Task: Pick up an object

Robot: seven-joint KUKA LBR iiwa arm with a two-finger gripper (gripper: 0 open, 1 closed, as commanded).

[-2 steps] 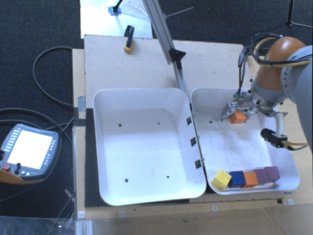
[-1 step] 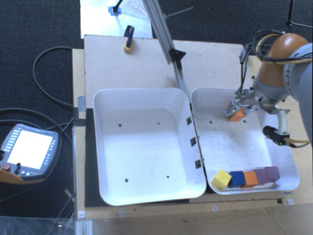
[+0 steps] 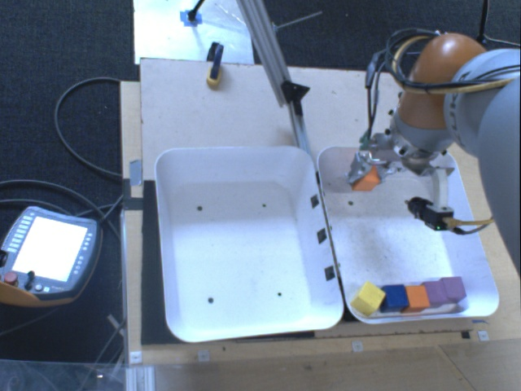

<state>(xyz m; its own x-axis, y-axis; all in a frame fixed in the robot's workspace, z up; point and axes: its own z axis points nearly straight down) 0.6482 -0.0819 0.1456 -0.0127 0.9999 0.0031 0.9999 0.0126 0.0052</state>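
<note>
Arm [image 3: 480, 96] reaches in from right, wrist bent down over right bin [image 3: 468, 210], far end. Gripper [image 3: 364, 172] clamps orange block [image 3: 367, 179] btwn fingers, above bin floor. Other blocks [image 3: 411, 295] line near edge.

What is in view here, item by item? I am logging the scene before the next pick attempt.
left bin: 1, white, bench left.
right bin: 1, white, touching the left bin.
orange block: 1, orange, between the hand's fingers, over the right bin's far end.
yellow block: 1, right bin's near edge, leftmost of a row.
blue block: 1, next in the row.
second orange block: 1, next.
purple blocks: 2, row's right end.
clamp: 1, yellow and black, far board.
pendant: 1, floor left.
hand: 1, grey, shut on the orange block.
</note>
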